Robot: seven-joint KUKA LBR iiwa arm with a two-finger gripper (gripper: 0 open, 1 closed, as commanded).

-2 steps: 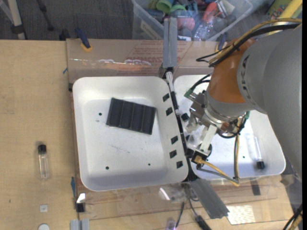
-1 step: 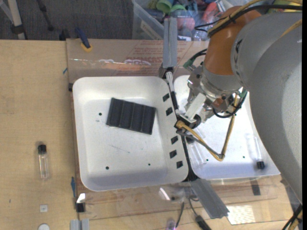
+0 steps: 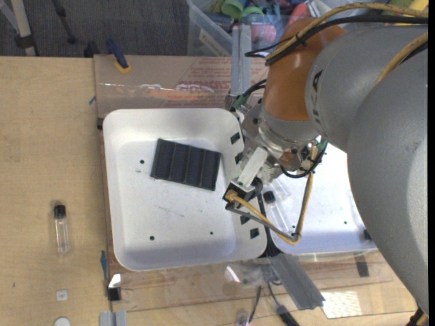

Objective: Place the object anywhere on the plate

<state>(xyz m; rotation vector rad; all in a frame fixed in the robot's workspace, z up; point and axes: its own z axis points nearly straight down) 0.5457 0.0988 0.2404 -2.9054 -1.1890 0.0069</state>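
A dark ribbed rectangular plate lies flat in the upper middle of the left white bin. My gripper hangs below the orange-banded wrist, over the left edge of the right bin, just right of the wall between the two bins. The wrist and arm hide most of the gripper and much of the right bin. I cannot make out any object between or below the gripper. The plate has nothing on it.
A clear tub of colourful toys stands behind the bins. A small glass vial lies on the wooden bench at the left. A blue clip sits at the back left corner of the bench mat.
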